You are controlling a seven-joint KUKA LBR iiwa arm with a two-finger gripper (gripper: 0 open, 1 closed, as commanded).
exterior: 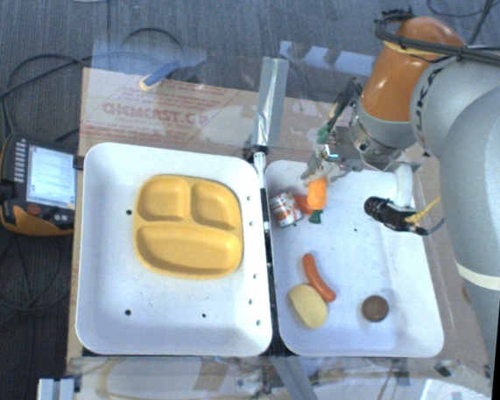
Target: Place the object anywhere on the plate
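A yellow plate (189,225) with three compartments lies in the left bin (98,312). An orange toy carrot (317,193) with a green end sits at the back left of the right bin (413,334). My gripper (325,165) hangs right above the carrot's upper end, close to it or touching it. Whether it grips the carrot is hidden by its own body.
Also in the right bin are a small can (283,208) beside the carrot, a red sausage (318,276), a yellow potato (308,305) and a brown round piece (375,308). A metal rail (265,108) runs behind the divide between the bins.
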